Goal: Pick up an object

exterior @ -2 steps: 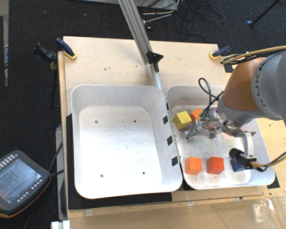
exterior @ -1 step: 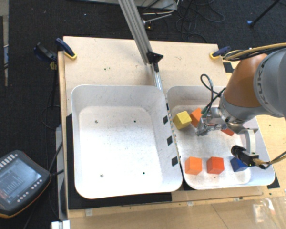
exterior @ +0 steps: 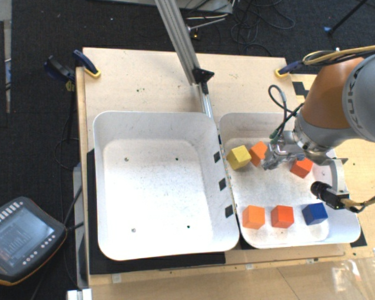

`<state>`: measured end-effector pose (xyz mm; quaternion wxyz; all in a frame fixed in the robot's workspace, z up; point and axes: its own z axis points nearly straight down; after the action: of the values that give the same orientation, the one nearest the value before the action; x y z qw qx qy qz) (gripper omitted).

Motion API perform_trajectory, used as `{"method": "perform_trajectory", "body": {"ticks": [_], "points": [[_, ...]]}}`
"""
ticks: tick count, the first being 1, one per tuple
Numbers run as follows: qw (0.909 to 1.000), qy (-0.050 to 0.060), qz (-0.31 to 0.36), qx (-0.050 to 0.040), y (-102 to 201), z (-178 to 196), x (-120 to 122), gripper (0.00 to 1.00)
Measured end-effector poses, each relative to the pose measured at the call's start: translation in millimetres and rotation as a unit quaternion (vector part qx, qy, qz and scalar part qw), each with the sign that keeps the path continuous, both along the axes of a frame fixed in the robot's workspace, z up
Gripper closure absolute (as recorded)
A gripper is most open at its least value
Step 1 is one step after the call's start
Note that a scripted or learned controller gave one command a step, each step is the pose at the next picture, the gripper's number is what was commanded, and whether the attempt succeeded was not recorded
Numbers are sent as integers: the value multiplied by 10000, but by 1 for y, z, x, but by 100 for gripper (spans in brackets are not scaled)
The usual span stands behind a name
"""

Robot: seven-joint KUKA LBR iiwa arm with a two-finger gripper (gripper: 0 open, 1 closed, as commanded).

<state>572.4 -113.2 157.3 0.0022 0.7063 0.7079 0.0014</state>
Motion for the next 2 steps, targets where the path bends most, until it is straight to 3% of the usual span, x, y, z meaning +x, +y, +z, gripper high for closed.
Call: {"method": "perform_trajectory", "body": {"ticks": [2], "points": [[10000, -9, 7, -3, 3, 110, 13, 100]]}}
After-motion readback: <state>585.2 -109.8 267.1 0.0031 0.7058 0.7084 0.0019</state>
